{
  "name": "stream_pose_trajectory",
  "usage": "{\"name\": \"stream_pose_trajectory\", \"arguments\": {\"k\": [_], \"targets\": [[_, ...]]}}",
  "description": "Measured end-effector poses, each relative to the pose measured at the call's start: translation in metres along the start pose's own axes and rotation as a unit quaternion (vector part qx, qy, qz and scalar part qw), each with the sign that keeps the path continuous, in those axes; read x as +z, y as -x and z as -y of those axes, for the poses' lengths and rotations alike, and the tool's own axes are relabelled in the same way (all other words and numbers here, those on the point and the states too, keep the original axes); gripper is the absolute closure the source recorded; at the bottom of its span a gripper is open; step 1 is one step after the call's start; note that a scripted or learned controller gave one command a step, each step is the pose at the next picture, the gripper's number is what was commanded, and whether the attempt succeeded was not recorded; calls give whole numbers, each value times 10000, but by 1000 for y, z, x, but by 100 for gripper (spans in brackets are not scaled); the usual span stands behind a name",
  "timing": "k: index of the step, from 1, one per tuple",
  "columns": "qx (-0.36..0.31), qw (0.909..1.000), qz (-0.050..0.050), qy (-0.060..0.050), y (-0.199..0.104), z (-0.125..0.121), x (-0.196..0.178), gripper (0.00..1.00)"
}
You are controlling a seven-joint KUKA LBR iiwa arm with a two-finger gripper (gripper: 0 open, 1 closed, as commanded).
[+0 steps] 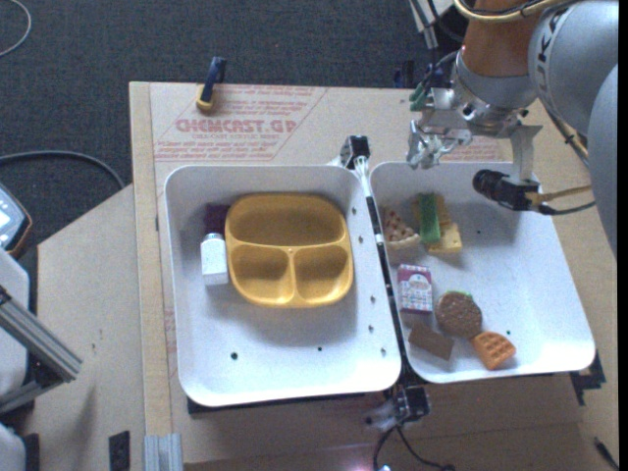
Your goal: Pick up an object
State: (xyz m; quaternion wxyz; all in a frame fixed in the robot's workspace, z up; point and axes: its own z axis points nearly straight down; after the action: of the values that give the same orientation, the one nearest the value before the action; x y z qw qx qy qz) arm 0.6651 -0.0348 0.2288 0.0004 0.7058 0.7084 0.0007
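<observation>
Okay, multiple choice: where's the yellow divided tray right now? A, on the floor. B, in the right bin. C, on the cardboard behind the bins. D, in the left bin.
D: the yellow divided tray lies flat inside the left bin, with a small white bottle beside it.

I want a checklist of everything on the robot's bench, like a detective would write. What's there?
Surface: brown board with red print, carrying the left bin and the right bin side by side.
Job's things: right bin holds a green piece on a yellow block, a cookie, a small carton, a brown patty, a brown slab and an orange waffle.
Clutter: left bin holds a yellow divided tray, a white bottle and something dark purple.
Gripper: gripper above the right bin's far edge, nothing between its jaws.
Cables: black cables by the arm.
Surroundings: dark floor; a clamp at the board's far edge.
</observation>
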Motion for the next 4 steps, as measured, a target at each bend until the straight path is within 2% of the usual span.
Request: {"name": "stream_pose_trajectory", "arguments": {"k": [1,2,3,4], "targets": [[25,10000,4,-23,9,6,15,100],[11,10000,6,10,8,-4,9,100],[19,10000,7,14,14,3,-6,100],[15,10000,1,-23,4,14,6,100]]}}
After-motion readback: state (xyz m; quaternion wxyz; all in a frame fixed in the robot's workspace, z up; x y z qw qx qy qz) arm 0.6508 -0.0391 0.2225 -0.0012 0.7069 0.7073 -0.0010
